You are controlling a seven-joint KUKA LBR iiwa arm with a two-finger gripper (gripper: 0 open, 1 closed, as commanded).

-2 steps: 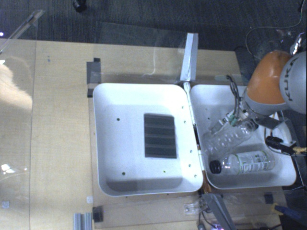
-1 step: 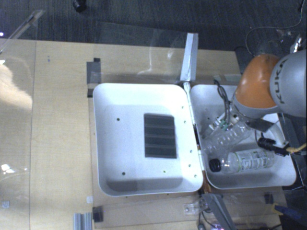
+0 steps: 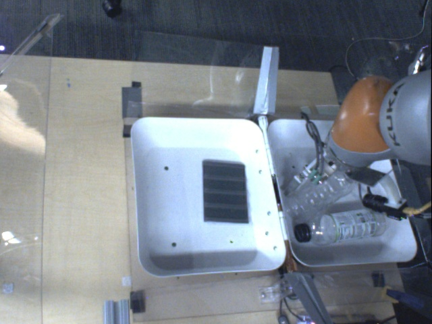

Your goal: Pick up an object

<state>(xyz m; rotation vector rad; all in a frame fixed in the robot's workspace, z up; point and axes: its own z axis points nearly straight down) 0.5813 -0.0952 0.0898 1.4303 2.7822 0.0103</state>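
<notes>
Tool (image 3: 316, 174): largely hidden by arm, grip state cannot be told. Bottle (image 3: 344, 226): clear plastic, dark cap (lying flat), right bin (image 3: 405, 248).

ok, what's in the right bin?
In the right bin: a clear bottle with a black cap, lying flat near the front. The arm covers the back part; what lies beneath it can't be seen.

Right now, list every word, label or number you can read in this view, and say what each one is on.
"KU": the visible start of black lettering on the grey arm, cut off at the frame's edge.
Label on the clear plastic bottle: printed, but too small and blurred to read.
Nothing else is readable.
</notes>
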